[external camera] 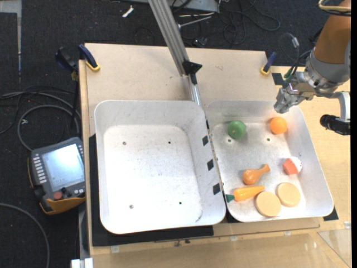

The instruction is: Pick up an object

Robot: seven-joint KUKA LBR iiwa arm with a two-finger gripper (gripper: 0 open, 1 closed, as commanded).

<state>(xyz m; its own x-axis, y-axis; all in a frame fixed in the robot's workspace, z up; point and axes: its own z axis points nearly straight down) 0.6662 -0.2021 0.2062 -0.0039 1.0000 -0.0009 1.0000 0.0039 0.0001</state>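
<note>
Two bins sit side by side on my worktop (145, 71). The right bin (315, 166) holds everything: a ball (237, 129) at its back left, a round fruit (278, 125) to the ball's right, a small block (290, 166) nearer, a drumstick (255, 175) and a carrot (247, 193) left of two discs (279, 200) at the front. My end effector (283, 103) hangs over the back edge, just behind the fruit.

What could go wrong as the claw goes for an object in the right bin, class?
1. The claw hangs above the far edge of the right bin, by the orange ball; a round ball may roll away when touched.
2. The two tan discs touch, so both may shift together.
3. The carrot lies against one disc, crowding a grasp.
</note>
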